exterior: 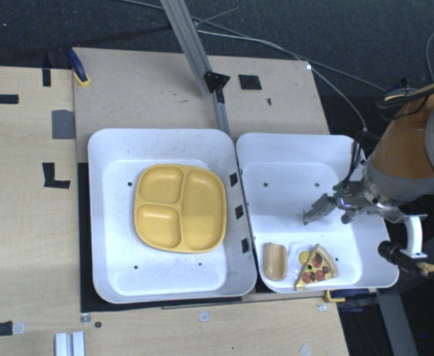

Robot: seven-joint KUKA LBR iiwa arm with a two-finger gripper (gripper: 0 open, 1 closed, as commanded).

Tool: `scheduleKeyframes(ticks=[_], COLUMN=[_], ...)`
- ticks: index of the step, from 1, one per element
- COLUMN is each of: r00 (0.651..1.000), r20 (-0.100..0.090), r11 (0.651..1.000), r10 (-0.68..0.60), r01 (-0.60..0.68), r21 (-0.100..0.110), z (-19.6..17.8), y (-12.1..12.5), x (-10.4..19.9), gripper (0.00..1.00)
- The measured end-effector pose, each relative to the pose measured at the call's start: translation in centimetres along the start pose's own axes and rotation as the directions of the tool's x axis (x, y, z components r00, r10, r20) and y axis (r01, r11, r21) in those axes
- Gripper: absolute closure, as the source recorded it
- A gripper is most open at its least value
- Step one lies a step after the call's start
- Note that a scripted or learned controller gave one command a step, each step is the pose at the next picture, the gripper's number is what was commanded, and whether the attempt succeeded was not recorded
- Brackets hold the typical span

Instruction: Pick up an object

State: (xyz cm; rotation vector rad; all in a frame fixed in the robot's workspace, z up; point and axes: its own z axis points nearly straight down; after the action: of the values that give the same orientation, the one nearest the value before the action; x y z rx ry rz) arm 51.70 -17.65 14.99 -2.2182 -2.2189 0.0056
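From where I stand, the arm (402,154) leans in from the right over the right bin (294,154), and its gripper (317,212) hangs low above the bare white floor near the middle of that bin. One dark finger pokes out toward the left; from this angle I cannot tell how the tool is set, and nothing sits in it. The things it could take lie along the near edge of the same bin: a small tan piece like a bread roll (274,261) and, just beside it to the right, a toy pizza slice (317,265) with red and yellow spots. Both rest on the bin floor, apart from the gripper. The left bin (113,199) holds a yellow divided plate (180,208), well apart from the arm. I judge this to be the approach stage, with no pick made yet. The next move calls for shifting toward the near edge of the bin, lining up over one of the two small items, and coming down squarely on it, with care for the bin wall close behind them.
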Motion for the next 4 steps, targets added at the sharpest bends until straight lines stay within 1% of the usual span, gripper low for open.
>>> scheduleKeyframes(ticks=[1,2,3,4], r00=[1.0,1.0,1.0,1.0], r20=[0.001,0.002,0.001,0.001], r11=[1.0,1.0,1.0,1.0], r10=[0.0,-0.001,-0.002,-0.001], r01=[0.0,0.001,0.002,0.001], r21=[-0.004,-0.006,-0.009,-0.007], z=[6.3,4.9,-0.9,-5.3], y=[-0.2,-0.2,0.3,-0.3], x=[-0.3,-0.3,0.6,0.7], gripper=[0.0,1.0,1.0,1.0])
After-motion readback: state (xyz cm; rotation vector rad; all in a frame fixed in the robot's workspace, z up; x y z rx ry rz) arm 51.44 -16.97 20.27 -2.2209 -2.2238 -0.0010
